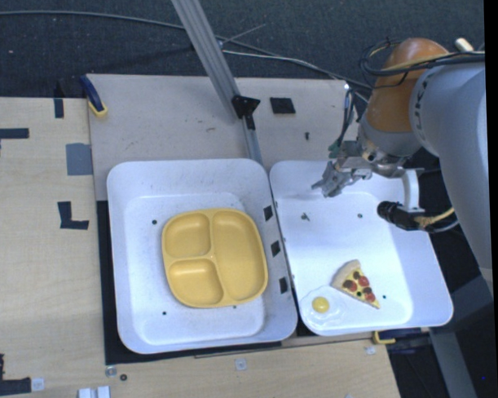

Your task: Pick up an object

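Now, your pizza slice [358, 283] lies flat near the front of the right bin [414, 262], its long axis on a slant: crust up-left, tip down-right. A fried egg [321, 306] sits just beside it at the front rim. Your gripper [334, 183] hangs over the bin's back edge, well apart from both; open white floor lies between. A yellow divided plate [213, 257] rests in the left bin [136, 239].

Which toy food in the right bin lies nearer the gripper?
The pizza slice; the fried egg lies farther from the gripper, by the bin's near-left corner.
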`<state>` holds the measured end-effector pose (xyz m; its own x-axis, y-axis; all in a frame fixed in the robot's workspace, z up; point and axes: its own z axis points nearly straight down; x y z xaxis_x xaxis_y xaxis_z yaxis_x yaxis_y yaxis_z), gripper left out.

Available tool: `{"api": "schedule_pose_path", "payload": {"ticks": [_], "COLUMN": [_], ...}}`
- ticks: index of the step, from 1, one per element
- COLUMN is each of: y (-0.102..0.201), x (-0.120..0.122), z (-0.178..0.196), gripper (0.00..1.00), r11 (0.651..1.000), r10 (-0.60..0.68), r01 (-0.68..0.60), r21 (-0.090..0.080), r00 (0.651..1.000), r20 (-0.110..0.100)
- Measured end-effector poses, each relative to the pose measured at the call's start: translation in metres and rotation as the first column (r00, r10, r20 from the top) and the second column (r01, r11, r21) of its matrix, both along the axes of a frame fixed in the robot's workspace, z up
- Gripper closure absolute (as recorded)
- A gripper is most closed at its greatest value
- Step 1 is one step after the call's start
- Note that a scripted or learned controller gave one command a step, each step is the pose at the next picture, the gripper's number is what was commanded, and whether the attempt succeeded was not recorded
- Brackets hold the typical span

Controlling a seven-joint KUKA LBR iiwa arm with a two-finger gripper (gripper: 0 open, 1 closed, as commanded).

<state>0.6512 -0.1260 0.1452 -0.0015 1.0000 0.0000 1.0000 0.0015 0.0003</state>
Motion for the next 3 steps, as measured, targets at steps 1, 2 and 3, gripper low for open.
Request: {"api": "schedule_pose_path", "payload": {"ticks": [1, 2, 3], "y": [-0.002, -0.002, 0.046], "x": [0.007, 0.007, -0.019], "z": [0.061, 0.06, 0.053], "gripper": [1.0, 1.0, 1.0], "r11": [1.0, 1.0, 1.0], "r10": [0.0, 0.0, 0.003], "r01": [0.0, 0.0, -0.003], "r21": [-0.001, -0.001, 0.0], "r00": [1.0, 1.0, 1.0], "r20": [0.004, -0.001, -0.004]}}
